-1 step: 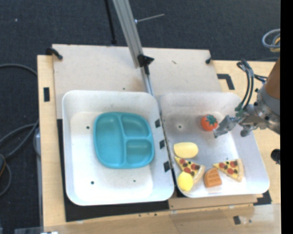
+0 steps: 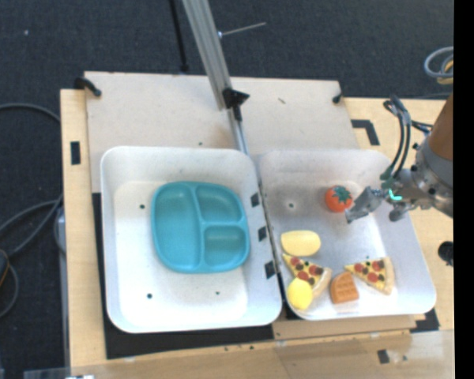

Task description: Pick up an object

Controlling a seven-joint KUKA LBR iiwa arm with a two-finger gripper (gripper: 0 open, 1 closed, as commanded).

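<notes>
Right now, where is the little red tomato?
The tomato sits in the right bin, toward its back, just left of the gripper and above the yellow potato.

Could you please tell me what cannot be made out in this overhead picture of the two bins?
- Gripper: small and blurred in the camera view; the state of its grip is unclear.
- Arm: cut off by the right edge.
- Yellow piece by the pizza slice: too small to identify.
- Orange block: kind unclear.
</notes>
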